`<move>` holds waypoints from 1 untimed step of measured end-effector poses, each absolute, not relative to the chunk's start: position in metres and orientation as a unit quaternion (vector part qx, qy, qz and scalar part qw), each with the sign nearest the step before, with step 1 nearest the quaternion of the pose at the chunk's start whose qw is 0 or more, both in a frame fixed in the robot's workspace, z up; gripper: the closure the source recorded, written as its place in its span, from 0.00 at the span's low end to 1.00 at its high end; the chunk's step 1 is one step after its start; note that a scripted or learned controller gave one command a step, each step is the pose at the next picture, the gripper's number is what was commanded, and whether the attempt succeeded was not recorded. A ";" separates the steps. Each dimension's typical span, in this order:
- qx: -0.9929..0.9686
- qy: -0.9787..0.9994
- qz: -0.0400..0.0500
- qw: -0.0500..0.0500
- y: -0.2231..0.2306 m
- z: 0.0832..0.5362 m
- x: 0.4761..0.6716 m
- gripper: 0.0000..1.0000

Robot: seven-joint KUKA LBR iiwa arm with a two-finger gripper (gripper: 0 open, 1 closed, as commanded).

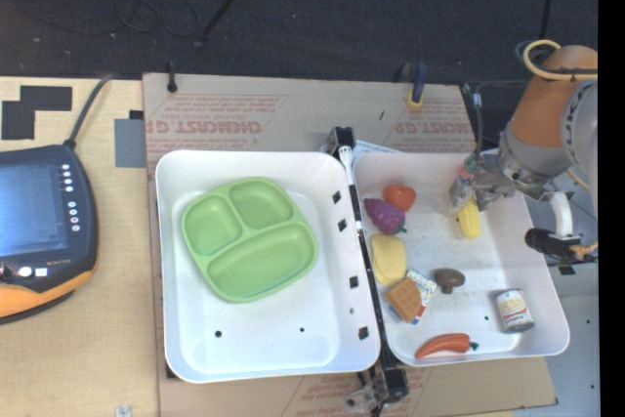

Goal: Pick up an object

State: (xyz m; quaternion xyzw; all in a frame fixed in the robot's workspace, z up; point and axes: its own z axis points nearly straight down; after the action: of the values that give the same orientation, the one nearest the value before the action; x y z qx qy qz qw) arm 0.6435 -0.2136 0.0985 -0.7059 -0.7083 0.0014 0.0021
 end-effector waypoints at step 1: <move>-0.706 -0.708 0.000 0.001 -0.150 0.172 0.597 1.00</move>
State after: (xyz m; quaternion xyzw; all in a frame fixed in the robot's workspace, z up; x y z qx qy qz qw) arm 0.5973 -0.1499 0.1719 -0.7059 -0.7083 -0.0003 0.0014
